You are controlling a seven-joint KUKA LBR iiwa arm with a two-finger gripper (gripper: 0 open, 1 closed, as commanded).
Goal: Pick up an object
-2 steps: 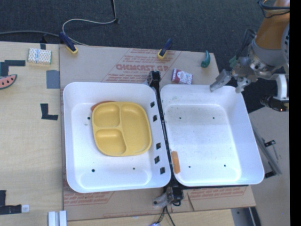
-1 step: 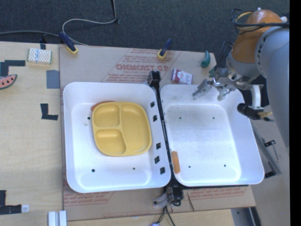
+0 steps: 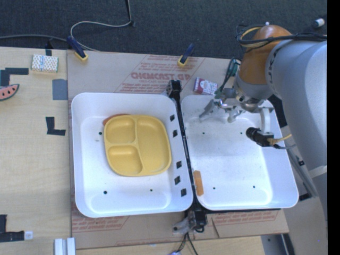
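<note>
Nothing is picked up yet: the claw (image 3: 219, 110) hangs spread and bare over the right bin's (image 3: 276, 195) far edge, while the yellow tray (image 3: 137, 144) lies in the left bin (image 3: 87, 190) and an orange piece (image 3: 198, 182) sits by the divider.

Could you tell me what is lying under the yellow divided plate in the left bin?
A reddish-brown edge pokes out from beneath the yellow divided plate at its upper left corner, in the left bin. The plate covers the rest of it, so I cannot identify it.
</note>
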